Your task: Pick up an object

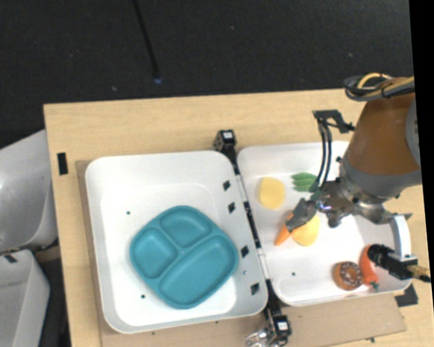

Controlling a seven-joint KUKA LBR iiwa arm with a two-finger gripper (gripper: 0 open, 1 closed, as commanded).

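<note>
Nearest you, the gripper (304, 213) hangs in the right bin (301, 289), jaws closed on nothing I can see, touching the yellow toy fruit (307, 234). It looks light, smooth and slippery; grip across its middle.

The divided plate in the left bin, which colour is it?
The divided plate is teal blue, seen clearly in the camera view.

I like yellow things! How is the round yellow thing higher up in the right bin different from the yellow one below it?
The upper round yellow piece lies apart from the gripper; the lower yellow piece sits right under it. The upper touches nothing; the lower touches an orange carrot-like piece. Both lie in the right white bin.
</note>
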